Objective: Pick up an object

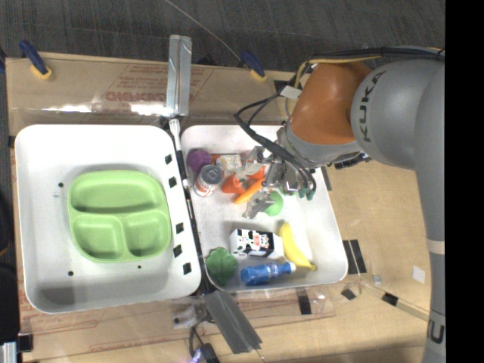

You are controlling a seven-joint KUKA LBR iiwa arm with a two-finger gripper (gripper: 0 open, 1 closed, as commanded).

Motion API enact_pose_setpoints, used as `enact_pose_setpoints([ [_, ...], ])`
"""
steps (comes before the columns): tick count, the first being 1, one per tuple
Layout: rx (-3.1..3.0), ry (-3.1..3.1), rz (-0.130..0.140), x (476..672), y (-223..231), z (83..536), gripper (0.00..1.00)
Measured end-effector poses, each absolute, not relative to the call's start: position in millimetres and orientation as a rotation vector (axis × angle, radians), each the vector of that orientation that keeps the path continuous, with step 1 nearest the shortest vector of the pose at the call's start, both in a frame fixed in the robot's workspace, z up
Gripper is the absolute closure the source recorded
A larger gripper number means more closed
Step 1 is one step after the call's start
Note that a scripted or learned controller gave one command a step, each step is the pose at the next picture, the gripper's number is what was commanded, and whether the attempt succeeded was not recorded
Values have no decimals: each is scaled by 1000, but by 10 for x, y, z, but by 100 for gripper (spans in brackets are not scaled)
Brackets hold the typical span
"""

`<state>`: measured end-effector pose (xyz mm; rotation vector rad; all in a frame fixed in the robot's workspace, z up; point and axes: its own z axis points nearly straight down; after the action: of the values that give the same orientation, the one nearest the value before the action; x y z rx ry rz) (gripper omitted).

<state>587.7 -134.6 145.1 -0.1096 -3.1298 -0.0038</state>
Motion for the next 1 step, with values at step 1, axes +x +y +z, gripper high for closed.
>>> enact_pose_setpoints([
  [1, 66, -3136, -3, 5986, -1281, 889, 0],
])
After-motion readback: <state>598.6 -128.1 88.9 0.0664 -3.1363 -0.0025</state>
